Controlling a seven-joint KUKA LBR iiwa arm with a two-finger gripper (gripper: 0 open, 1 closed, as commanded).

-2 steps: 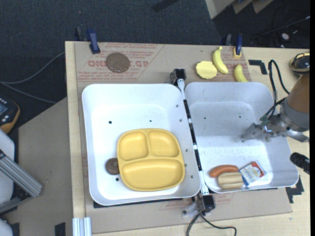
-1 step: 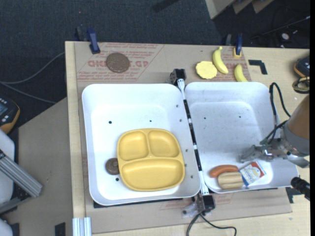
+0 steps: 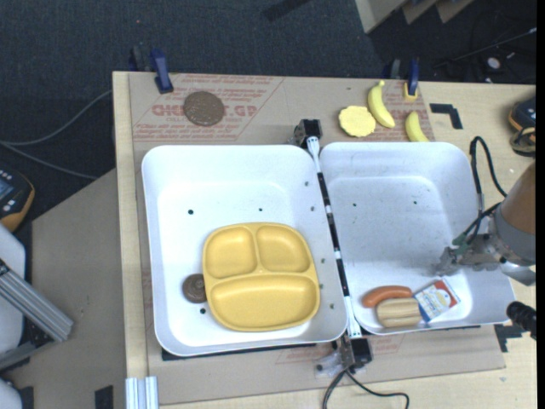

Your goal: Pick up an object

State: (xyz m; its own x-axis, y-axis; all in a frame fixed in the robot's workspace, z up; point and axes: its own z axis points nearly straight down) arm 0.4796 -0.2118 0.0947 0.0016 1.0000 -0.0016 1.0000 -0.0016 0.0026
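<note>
In the right bin [image 3: 400,186], near its front edge, lie a reddish sausage [image 3: 386,296], a tan bun [image 3: 398,313] and a small red, white and blue packet [image 3: 437,301]. My gripper [image 3: 454,259] reaches in from the right and hangs low over the bin's right side, just above and to the right of the packet, with nothing seen in its grasp. The left bin [image 3: 230,177] holds a yellow divided plate [image 3: 258,275], and a brown disc [image 3: 194,288] rests against the plate's left edge.
On the bench behind the bins lie a brown disc [image 3: 203,107], a yellow round piece [image 3: 357,121] and two toy bananas [image 3: 381,105] [image 3: 415,127]. Blue clamps [image 3: 161,71] stand at the back edge. A black cable [image 3: 477,177] loops over the right bin's rim.
</note>
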